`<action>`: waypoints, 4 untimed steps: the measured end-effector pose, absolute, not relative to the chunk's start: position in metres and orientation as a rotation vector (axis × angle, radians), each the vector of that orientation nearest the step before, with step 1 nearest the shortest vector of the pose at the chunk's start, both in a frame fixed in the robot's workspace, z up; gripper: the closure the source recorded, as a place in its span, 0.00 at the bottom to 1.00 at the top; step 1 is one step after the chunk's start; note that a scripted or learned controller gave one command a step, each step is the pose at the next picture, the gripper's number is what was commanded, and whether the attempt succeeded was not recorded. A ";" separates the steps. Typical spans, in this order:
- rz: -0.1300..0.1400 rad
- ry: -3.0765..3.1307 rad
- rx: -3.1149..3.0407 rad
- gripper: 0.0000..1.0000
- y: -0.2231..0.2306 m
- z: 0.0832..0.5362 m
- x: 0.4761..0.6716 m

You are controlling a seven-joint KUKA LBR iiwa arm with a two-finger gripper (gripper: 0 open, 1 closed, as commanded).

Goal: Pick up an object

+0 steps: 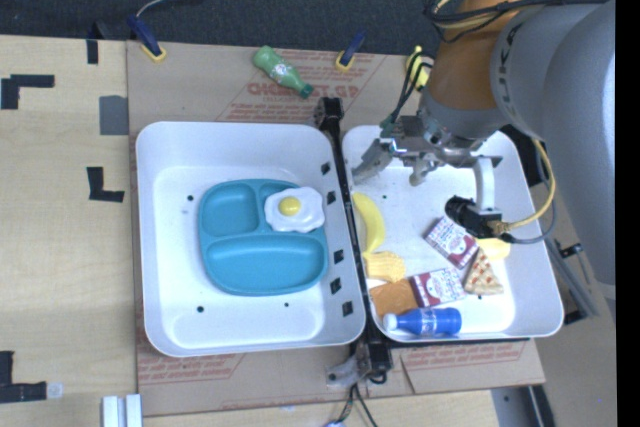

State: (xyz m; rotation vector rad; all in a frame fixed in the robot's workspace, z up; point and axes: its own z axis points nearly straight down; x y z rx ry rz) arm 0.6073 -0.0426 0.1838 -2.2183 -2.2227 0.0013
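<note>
My gripper [393, 167] hangs over the back left part of the right bin [520, 315], its fingers spread open with nothing between them. Just below it lies a yellow banana [368, 220] against the bin's left wall. Further toward the front are a yellow chip-like piece [385, 266], an orange cracker [393, 296], two dark red packets [437, 287] [452, 241], a pizza slice [484, 275] and a blue bottle [428, 322] lying on its side.
The left bin [160, 215] holds a blue divided tray [262, 240] with a fried egg [293, 209] on its back right corner. A green bottle [282, 72] lies on the cardboard behind the bins. The grey arm and its cables fill the upper right.
</note>
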 end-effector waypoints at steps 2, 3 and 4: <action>0.002 -2.223 -2.219 0.00 -0.043 0.184 0.607; 0.002 -2.223 -2.219 0.00 -0.043 0.184 0.607; 0.002 -2.223 -2.219 0.00 -0.043 0.184 0.607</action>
